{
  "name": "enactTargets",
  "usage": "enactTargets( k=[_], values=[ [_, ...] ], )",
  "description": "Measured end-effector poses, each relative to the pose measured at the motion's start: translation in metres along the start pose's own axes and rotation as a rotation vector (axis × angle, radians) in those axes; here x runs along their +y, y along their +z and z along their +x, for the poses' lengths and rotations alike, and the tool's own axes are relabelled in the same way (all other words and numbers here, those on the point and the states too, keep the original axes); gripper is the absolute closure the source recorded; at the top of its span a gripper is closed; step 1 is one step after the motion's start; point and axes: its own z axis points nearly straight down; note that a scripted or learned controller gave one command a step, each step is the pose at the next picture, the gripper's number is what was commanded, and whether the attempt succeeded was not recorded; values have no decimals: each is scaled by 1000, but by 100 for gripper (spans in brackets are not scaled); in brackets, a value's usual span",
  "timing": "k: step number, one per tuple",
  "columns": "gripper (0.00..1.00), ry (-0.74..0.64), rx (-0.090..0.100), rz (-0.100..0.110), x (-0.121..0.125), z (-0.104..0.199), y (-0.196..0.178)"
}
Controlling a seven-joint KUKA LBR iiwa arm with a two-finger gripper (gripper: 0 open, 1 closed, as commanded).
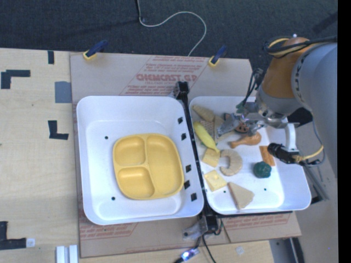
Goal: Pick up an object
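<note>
A brown cardboard sheet [159, 78] with red printing lies on the pale wooden desk [33, 163], held at its far edge by two blue-and-yellow clamps [96, 49], with dark tape marks [55, 129] on the desk to its left and dark carpet [66, 15] crossed by a thin white cable [181, 16] beyond it.

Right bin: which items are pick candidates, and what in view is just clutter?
Pick candidates: banana, cheese cube, bagel half, green ball, bread wedge, with the gripper low over them.

Lying about: yellow tray in left bin, clamps.
</note>
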Motion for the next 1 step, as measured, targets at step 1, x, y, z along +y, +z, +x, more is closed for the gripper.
enactTargets(
  k=[1],
  values=[
    [0, 0, -1, -10, 2, 0, 33]
  ],
)
